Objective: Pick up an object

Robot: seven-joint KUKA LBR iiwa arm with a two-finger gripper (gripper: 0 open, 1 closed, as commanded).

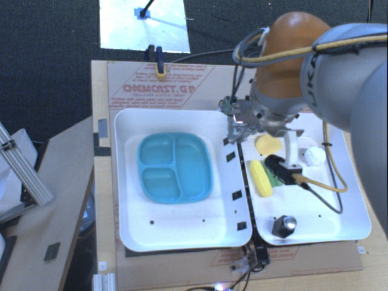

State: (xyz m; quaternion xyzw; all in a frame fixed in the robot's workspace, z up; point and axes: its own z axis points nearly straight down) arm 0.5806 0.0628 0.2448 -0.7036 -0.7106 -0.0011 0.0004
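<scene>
Hovering at the upper-left corner of the right bin point(342, 226), the pincer point(247, 126) is in view, but I cannot tell whether it is released or clenched. A yellow corn cob point(262, 178) lies just below it; a blue plate point(176, 166) sits in the left bin point(130, 223).

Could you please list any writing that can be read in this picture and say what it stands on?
"CHEMCAST GP": red print on the brown sheet behind the left bin.
Smaller red lines above and below it on the same sheet: too blurred to read.
Dark letters on the arm, near the orange band: only partly visible, not readable.
</scene>
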